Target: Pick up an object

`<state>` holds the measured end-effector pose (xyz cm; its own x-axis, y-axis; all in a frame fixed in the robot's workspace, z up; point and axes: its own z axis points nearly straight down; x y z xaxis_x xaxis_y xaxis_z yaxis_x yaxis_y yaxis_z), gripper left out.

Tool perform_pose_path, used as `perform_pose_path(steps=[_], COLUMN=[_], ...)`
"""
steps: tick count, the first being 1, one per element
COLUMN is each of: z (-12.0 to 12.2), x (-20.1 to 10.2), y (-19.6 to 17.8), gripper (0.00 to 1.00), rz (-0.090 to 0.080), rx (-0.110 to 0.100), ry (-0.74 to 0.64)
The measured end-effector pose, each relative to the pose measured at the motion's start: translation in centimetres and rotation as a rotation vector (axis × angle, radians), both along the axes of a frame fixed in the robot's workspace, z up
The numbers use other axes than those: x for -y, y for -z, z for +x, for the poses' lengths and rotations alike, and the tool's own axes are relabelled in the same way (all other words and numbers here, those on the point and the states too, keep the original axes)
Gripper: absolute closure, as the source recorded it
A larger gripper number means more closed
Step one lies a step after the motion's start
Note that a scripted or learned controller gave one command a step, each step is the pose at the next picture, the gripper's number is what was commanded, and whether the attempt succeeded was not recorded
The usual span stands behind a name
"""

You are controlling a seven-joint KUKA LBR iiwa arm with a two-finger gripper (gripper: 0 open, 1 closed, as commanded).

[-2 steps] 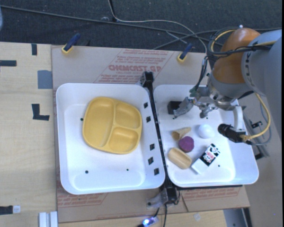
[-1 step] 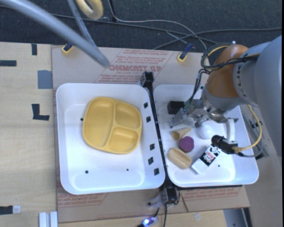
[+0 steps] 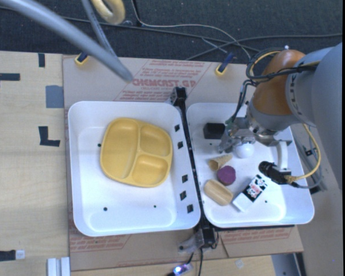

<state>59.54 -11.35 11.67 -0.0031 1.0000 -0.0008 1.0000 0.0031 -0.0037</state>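
My gripper (image 3: 237,144) reaches down into the right bin (image 3: 287,211), near the bin's upper middle. A small white rounded thing (image 3: 245,150) sits right under it; I cannot tell whether it is held. A black block (image 3: 214,130) lies just left of the gripper. Below the gripper are a tan cone-shaped piece (image 3: 220,163), a purple round thing (image 3: 226,175), a tan bread-like piece (image 3: 218,192) and a white box with black print (image 3: 250,191).
The left bin (image 3: 86,206) holds a yellow divided plate (image 3: 135,152). A black divider (image 3: 187,154) runs between the bins. The arm's grey body and orange band (image 3: 276,88) hang over the right bin's upper right.
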Motion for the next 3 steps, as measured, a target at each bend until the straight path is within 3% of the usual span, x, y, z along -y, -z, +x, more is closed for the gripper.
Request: perform_pose_path(steps=[3], z=[-0.8], x=[-1.2], y=[-14.8], gripper=[1.0], rz=[0.0], rx=[0.007], ry=[0.002])
